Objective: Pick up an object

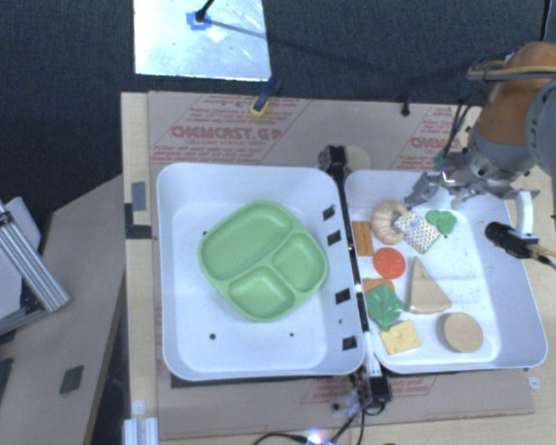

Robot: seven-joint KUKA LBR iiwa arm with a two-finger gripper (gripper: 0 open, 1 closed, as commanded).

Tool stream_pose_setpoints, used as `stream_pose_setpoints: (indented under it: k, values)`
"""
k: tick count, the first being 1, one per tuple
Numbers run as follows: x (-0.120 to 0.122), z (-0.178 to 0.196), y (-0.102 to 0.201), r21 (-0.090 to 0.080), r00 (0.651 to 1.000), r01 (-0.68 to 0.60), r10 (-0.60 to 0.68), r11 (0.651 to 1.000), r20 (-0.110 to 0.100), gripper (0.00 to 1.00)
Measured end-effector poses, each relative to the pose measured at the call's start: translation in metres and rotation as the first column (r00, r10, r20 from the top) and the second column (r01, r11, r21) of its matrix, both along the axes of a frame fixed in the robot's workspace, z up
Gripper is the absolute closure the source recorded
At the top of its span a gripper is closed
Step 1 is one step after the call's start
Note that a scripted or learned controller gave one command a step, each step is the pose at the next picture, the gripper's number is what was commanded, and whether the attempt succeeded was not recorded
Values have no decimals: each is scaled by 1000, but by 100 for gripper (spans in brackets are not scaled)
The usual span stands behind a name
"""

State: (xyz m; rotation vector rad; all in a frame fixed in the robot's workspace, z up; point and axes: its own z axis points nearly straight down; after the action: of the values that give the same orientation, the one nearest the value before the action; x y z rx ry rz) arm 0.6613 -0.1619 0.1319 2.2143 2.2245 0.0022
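**Inspection: end effector at the rear of the right bin, no object in hand**

The end effector sits over the back edge of the right bin, close to the green leaf-shaped piece. Its fingers look parted and nothing is seen between them; no grasp is confirmed.

Candidate objects all lie in the right bin. A tan doughnut-like piece touches a patterned white packet. In front of these are a red-orange disc, a cream wedge, a dark green leafy piece, a yellow block and a round tan disc. A thin orange strip lies against the divider.

Handling judgement: these appear to be toy food items, probably light and rigid plastic, not fragile but likely smooth and apt to slip. The leaf-shaped piece is nearest and is thin, so a pinch across its narrow width seems best. The packet and doughnut touch, which risks disturbing one while taking the other. The round tan disc stands apart and offers clean edges.

The left bin holds a green divided plate. Both bins rest on a surface covered with printed brown board. Behind it is dark carpet bearing a silvery sheet; an aluminium frame stands at the left.
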Motion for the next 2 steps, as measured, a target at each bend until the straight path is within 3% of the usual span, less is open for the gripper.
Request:
stream_pose_setpoints:
  k: [1, 2]
  values:
    - [1, -47, 1, 0, 1000, -2, 2, 1000, -1, 0]
    - [3, -33, 0, 0, 1000, -4, 4, 1000, 1, 100]
